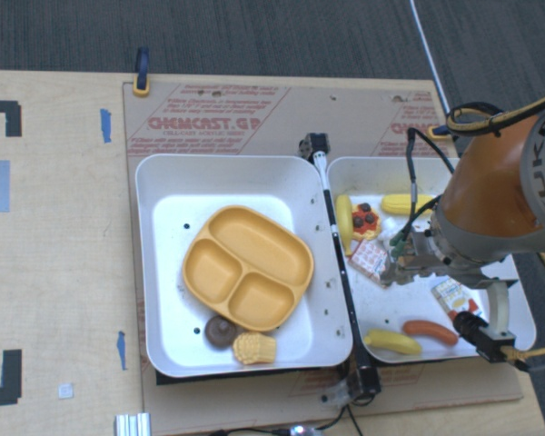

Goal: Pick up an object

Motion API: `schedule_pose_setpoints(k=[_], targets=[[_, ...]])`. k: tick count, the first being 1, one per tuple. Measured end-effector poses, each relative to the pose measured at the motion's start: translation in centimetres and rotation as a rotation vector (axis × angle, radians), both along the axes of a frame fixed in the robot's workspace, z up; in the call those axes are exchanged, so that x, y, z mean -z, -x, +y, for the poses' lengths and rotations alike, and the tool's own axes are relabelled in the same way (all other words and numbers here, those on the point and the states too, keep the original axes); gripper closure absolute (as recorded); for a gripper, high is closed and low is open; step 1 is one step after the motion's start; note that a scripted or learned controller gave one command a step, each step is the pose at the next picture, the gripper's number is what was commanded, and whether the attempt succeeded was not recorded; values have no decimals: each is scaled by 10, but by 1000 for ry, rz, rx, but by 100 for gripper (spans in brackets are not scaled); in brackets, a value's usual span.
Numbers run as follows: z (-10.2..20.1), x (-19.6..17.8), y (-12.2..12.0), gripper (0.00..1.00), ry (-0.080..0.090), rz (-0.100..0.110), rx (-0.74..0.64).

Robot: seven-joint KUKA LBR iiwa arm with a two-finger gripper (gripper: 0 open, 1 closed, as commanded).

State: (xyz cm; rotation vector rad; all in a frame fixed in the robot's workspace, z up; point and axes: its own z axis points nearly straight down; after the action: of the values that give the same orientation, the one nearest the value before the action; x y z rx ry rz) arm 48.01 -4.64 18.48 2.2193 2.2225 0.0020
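Two white bins are seen side by side on a cardboard-covered bench [254,116]. Within the right bin [518,321], the gripper [395,266] is lowered just beside a red-checked packet [370,259]; its grip cannot be judged. A yellow sectioned plate [247,266] is seen in the left bin [150,243].

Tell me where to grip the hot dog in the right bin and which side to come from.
Grip the hot dog across its narrow middle, coming straight down from above. It lies flat and long, running left to right on the right bin's floor, with a yellow banana close at its left end, so closing across the width looks safest.
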Motion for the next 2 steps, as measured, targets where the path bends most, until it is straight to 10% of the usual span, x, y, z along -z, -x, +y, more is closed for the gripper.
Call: schedule_pose_setpoints(k=[1, 2], targets=[[-70, 12, 1, 100, 1, 1, 2], [-69, 12, 1, 0, 1, 0, 2]])
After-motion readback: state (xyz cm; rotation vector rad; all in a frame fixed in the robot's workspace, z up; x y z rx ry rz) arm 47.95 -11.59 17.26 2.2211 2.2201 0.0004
